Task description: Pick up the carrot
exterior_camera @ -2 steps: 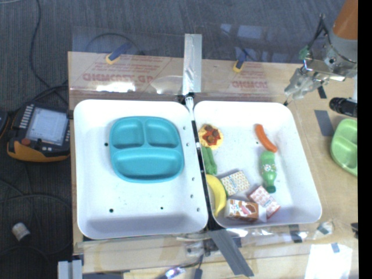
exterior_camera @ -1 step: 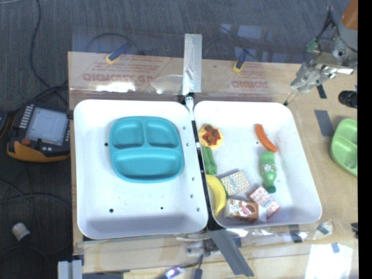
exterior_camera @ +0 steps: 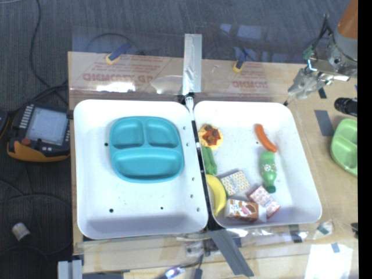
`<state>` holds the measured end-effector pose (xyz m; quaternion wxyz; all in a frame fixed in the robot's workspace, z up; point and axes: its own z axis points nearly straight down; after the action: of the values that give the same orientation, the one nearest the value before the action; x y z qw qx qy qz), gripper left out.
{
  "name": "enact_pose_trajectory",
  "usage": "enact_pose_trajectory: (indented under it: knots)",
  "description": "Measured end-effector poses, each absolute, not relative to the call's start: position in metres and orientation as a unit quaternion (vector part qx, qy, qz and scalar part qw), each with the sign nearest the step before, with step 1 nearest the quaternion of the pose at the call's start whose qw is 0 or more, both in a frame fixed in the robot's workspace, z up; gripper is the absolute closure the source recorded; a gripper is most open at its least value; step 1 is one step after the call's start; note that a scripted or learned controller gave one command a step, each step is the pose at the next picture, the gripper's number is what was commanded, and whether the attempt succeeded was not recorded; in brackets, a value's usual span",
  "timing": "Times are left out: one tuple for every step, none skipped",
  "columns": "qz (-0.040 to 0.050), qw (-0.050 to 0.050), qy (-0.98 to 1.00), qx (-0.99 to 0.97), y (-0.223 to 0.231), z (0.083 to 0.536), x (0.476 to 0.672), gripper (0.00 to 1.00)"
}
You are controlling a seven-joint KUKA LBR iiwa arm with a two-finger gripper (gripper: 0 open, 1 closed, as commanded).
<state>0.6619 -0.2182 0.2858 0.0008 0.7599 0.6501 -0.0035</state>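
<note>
Orange carrot [exterior_camera: 265, 137] lies loose near the right bin's [exterior_camera: 302, 173] far right corner, just above the green bottle [exterior_camera: 268, 171], free to grab. My gripper [exterior_camera: 306, 83] hangs outside that corner over the counter [exterior_camera: 325, 156], holding nothing; its opening I cannot tell.

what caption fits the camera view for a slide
Gripper hovers beyond the right bin, carrot lying inside.

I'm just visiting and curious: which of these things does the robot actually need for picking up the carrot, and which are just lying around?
Needed:
carrot
gripper

Just lying about:
green bottle
banana
blue divided plate
pizza toy
small boxes
</note>
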Motion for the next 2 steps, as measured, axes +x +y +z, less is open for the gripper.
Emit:
enact_pose_trajectory:
  knots:
    - [-0.0026,0.002,0.65,0.76,-0.214,0.291,0.668,1.0]
    - [-0.0004,0.0,0.631,0.776,-0.218,0.323,0.669,1.0]
